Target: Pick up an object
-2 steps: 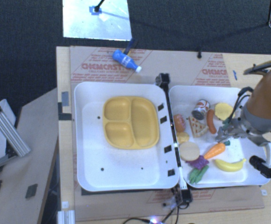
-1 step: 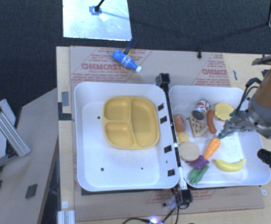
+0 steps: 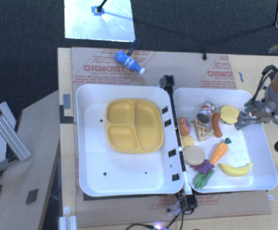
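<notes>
Jaws (image 3: pixel 238 124): hovering at right bin's (image 3: pixel 269 169) edge, state indiscernible; yellow disc (image 3: pixel 229 114) lying just left, nearest.

Toy foods (image 3: pixel 210 145) lie scattered in the right bin (image 3: pixel 265 169); banana (image 3: pixel 235 168) nearest front.

Tray (image 3: pixel 134 126) in left bin (image 3: pixel 88 143); toy food (image 3: pixel 210 145) in right bin (image 3: pixel 263 169).

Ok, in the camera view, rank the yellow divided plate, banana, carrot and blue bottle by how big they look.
1. yellow divided plate, largest by far.
2. banana.
3. blue bottle and carrot look about alike; the bottle lies farther from the camera, so I won't rank them.
</notes>
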`<move>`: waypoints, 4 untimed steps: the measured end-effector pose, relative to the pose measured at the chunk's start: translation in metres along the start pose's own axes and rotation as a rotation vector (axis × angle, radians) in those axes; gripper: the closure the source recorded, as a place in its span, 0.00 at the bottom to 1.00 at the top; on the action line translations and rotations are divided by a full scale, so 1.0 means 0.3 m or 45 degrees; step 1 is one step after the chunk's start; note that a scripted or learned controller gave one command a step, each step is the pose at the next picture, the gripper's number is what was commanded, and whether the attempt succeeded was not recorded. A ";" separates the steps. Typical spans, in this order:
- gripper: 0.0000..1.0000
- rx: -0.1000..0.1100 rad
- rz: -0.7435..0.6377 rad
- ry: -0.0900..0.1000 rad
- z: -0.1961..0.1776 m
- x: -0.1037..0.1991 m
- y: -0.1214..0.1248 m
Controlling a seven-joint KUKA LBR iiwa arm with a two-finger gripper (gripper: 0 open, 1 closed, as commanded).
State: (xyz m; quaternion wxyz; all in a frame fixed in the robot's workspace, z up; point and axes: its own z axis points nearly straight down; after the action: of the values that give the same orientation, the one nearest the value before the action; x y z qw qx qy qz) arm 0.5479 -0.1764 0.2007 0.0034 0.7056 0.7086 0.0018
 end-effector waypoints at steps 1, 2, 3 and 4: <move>1.00 0.004 0.000 0.002 -0.085 -0.001 0.005; 1.00 0.005 -0.008 0.005 -0.108 0.175 0.045; 1.00 0.006 -0.009 0.006 -0.138 0.358 0.053; 1.00 0.008 -0.007 0.006 -0.090 0.539 0.046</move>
State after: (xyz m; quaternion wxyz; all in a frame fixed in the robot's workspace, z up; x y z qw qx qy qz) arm 0.5608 -0.0147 0.2273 -0.0003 0.7037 0.7105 0.0012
